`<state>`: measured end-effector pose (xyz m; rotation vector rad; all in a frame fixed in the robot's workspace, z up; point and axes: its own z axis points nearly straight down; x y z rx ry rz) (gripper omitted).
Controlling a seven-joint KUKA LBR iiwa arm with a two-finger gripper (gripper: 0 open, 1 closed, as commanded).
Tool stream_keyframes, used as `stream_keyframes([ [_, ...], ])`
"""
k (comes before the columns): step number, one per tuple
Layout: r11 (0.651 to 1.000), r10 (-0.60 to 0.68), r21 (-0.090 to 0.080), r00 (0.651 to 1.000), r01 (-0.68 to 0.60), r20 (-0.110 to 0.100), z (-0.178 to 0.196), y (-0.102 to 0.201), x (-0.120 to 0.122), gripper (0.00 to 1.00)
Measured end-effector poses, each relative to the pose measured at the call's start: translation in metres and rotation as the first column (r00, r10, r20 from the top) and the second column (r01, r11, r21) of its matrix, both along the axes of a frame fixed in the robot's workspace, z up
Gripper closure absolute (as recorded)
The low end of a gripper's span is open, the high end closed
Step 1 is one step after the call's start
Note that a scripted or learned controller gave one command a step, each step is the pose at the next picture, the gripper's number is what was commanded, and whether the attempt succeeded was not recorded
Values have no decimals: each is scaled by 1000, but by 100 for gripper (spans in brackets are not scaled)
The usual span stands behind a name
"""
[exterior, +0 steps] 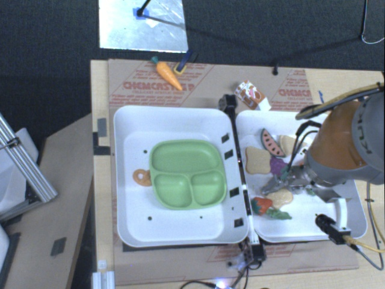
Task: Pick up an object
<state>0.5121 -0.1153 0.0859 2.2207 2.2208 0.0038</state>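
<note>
Here the claw [283, 179] sits low in the right bin [355, 221], in among a cluster of toy foods; whether it is spread or closed, or has hold of anything, cannot be told from this angle, since the wrist and arm [343, 143] cover much of it. The likely target lies right under it: a pale, bread-like piece [280, 197], with a purple item [277, 165] just beside and a toast slice [257, 159] to the left. A watermelon wedge [267, 140] lies toward the back wall, and a red-and-green vegetable [264, 206] near the divider.

To grasp well, I would judge a straight vertical descent centred on one piece, closing across its narrow side, so that neighbours are not pinched along with it.

Room is tight: the pieces crowd together, touching or nearly so, close to the wall between the bins. The left bin [129, 221] holds a green divided plate [186, 173] and a small pretzel [142, 177], well apart. A carrot [168, 75] rests on the tabletop [277, 83] beyond.
</note>
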Motion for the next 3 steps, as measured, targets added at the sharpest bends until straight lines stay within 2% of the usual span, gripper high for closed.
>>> stream_keyframes([
  [1, 1000, 1, -3, 1000, -1, 9, 12, -1, 2, 100],
  [3, 1000, 4, -3, 1000, -4, 6, 128, 4, 12, 100],
])
